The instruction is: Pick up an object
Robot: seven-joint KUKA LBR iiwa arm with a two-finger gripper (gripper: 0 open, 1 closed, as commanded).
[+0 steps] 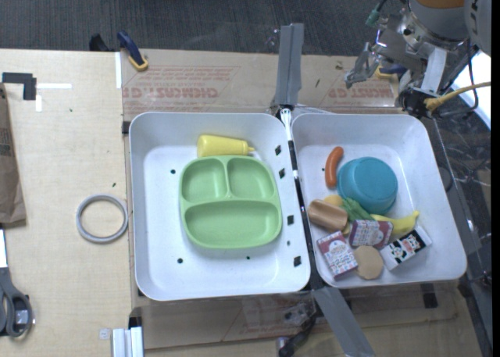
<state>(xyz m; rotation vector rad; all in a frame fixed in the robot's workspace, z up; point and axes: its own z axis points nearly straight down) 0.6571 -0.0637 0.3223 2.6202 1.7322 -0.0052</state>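
My gripper point(366, 66) hangs above the bench beyond the far rim of the right bin point(437, 152), under the orange-banded wrist at the upper right. Nothing shows in it. The right bin holds a blue bowl point(368, 183), a red sausage point(333, 166), a hot dog bun point(327, 213), a banana point(403, 223), a green leafy piece point(356, 208), two small red-and-white cartons point(337, 256), a black-and-white carton point(407, 248) and a round tan cookie point(369, 263). In the left bin point(148, 191) lie a green divided plate point(230, 201) and a yellow bottle point(223, 145).
A grey divider bar point(290, 66) runs back from between the bins. On the bench to the left lie a tape ring point(101, 217), a blue clamp point(133, 50), scissors point(12, 312) and a brown bag point(9, 168). Cables point(445, 98) hang near the wrist.
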